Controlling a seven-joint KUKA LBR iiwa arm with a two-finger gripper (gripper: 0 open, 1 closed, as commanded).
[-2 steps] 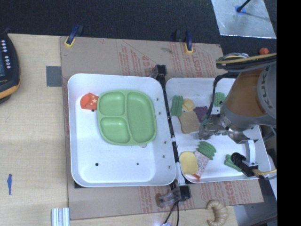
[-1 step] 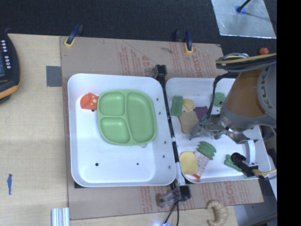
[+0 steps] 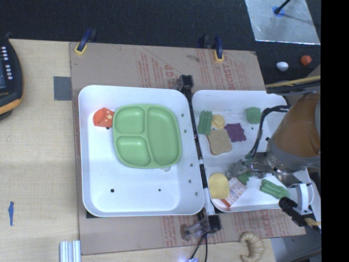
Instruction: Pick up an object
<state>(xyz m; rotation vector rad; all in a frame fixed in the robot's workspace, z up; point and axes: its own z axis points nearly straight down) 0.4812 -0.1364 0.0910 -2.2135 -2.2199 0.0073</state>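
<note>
The gripper is low inside the right bin, near its front part. It comes in from the right under the grey wrist and the orange band of the arm. The metal parts are small and dark here, so I cannot tell if it is open, closed, or gripping anything. Nothing is clearly lifted.

Directly around the tool there are several things. A small packet with red and white print lies just below it, partly touching a yellow soft object at the front left corner of this bin. A green oblong piece lies to the right, near the wrist. A little farther back is a tan piece like toast, a purple piece, a small yellow piece, a dark green ridged piece and a green textured piece.

The task names no special object. In my judgement the target is the packet or something dark just under the tool, because the gripper is closest to them. The packet looks flat and thin, so it may be difficult to grip.

I judge the task is at the reach or grasp step. The lift is not yet done.

The left bin bears a green divided plate and a red object beside it, well apart from the arm.
</note>
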